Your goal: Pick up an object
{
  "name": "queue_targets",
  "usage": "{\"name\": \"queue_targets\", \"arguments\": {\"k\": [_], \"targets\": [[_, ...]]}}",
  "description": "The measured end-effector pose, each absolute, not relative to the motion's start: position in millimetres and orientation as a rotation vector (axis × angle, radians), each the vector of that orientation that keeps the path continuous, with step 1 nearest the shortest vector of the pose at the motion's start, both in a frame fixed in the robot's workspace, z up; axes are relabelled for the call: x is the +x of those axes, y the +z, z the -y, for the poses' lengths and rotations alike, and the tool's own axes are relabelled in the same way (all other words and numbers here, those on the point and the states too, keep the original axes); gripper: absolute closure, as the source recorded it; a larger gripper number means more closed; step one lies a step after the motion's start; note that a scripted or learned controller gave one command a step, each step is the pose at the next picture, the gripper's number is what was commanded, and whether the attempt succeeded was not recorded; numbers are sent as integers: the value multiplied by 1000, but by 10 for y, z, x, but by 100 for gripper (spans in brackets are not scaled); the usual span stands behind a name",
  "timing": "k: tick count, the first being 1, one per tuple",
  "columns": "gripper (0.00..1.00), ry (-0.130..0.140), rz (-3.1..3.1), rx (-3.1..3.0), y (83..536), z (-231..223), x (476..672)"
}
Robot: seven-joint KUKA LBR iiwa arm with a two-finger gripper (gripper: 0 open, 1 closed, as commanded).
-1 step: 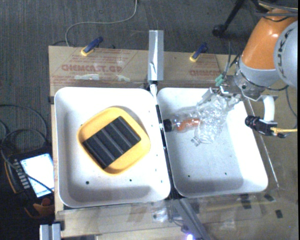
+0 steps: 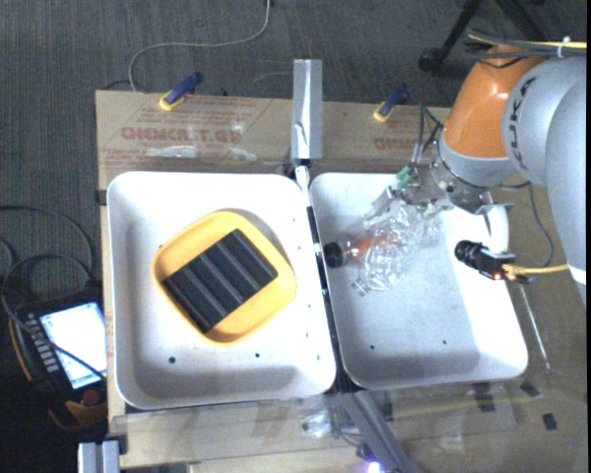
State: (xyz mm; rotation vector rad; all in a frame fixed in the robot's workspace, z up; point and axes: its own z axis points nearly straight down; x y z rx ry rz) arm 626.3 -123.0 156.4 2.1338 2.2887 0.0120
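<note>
Although the yellow tray [image 2: 226, 276] fills the left bin [image 2: 138, 205] at centre-left, the crumpled clear bottle [image 2: 389, 239] lies in the right bin [image 2: 473, 343], under the gripper [image 2: 421, 187], whose state I cannot tell; slick plastic may slip.

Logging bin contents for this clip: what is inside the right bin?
The right bin holds a crumpled clear plastic bottle with a dark cap, lying near its upper left. The arm covers the bin's upper right corner.
</note>
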Motion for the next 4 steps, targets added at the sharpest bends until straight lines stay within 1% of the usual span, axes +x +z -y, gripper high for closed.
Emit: {"name": "queue_targets", "arguments": {"k": [1,2,3,4], "targets": [[0,40,-2275,2112,1474,1215,6322],[0,11,-2381,2036,1191,1189,6226],[0,13,-2589,1758,914,1362,5808],[0,11,-2579,1762,920,1209,5409]]}}
